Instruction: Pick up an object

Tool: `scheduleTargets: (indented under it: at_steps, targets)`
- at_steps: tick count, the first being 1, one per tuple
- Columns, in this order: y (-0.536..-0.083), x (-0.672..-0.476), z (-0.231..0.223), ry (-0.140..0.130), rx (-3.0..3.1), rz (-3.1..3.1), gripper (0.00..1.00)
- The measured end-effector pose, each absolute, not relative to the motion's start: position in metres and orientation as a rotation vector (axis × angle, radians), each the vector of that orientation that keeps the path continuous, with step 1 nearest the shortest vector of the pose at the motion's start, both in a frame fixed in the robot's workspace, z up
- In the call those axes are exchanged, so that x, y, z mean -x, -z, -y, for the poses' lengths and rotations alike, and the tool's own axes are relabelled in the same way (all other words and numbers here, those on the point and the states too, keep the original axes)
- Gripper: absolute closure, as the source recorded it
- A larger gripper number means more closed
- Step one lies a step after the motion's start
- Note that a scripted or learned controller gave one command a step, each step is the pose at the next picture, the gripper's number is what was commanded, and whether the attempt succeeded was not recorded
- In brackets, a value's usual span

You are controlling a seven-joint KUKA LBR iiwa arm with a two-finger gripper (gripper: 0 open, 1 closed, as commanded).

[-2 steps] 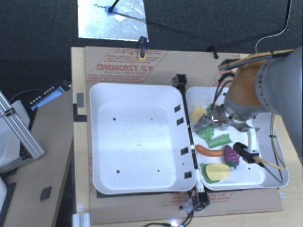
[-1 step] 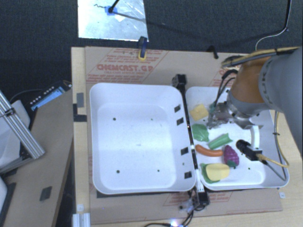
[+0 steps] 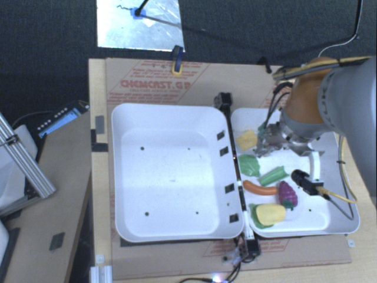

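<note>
While lowered into right shallow white bin [image 3: 339, 220], hand [image 3: 263, 146] sits near pale yellow toy block [image 3: 247, 139], just above green leafy toy [image 3: 249, 165]. Finger state: cannot tell. Nearby lie green pod [image 3: 273, 175], orange carrot [image 3: 260, 188], purple grape cluster [image 3: 287, 193], yellow-green fruit [image 3: 270, 214].

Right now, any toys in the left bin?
No. The left bin shows bare white floor; the toys, like the carrot, lie in the right bin.

Two bins side by side on the bench: left bin [image 3: 171, 170], right bin [image 3: 336, 217]. All the toy food sits in the right one, along its left side: corn [image 3: 247, 139] at the back, then lettuce [image 3: 250, 165], carrot [image 3: 260, 187], eggplant [image 3: 287, 193], and lemon [image 3: 270, 213] nearest.
</note>
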State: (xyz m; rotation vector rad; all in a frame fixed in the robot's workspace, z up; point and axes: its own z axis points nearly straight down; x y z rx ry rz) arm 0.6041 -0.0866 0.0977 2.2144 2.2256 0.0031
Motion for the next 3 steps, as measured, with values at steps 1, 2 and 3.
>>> scheduleTargets:
  at_steps: [1,2,3]
  targets:
    - [-0.084,-0.63,0.084,0.006,-2.218,-2.231,1.0]
    - [-0.087,-0.666,0.085,0.022,-2.231,-2.238,1.0]
    - [-0.086,-0.665,0.084,0.016,-2.231,-2.236,0.0]
